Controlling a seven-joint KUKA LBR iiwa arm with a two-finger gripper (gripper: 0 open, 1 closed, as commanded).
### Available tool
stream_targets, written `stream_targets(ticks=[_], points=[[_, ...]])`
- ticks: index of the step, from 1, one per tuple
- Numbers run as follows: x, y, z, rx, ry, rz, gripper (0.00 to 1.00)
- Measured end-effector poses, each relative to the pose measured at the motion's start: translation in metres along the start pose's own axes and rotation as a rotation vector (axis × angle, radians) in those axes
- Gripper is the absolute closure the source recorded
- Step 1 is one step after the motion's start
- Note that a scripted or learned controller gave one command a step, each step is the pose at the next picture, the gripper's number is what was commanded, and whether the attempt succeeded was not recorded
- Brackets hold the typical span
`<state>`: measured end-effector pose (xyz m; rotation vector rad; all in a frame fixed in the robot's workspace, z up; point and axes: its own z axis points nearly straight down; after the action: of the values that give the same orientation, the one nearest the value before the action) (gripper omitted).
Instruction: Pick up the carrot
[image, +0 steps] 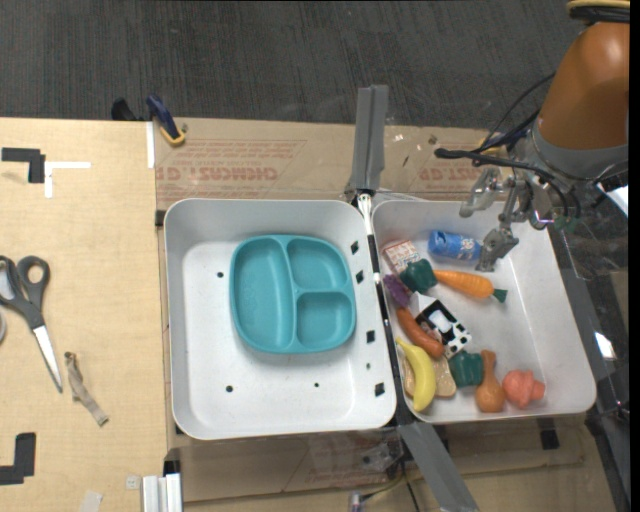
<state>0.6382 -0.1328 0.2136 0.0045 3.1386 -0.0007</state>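
Note:
The carrot (464, 283) is orange with a green stub at its right end. It lies flat near the middle of the right bin (560, 300), pointing left to right. My gripper (484, 230) hovers over the bin's back right part, just above and behind the carrot's right end. It is open, with nothing between its fingers (493, 248). The lower fingertip is close to the carrot's green end, and I cannot tell whether it touches it.
Around the carrot lie a blue can (451, 244), a pink packet (398, 252), a green toy (418, 275), a purple eggplant (397, 292), a red-orange sausage (420, 333), a banana (420, 372) and a peach (522, 387). The left bin (200, 330) holds a teal divided plate (295, 293). Scissors (30, 300) lie far left.

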Motion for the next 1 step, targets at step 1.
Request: stream_targets(ticks=[1], points=[[0.0343, -0.0202, 0.1204, 0.0, -0.001, -0.071, 0.0]])
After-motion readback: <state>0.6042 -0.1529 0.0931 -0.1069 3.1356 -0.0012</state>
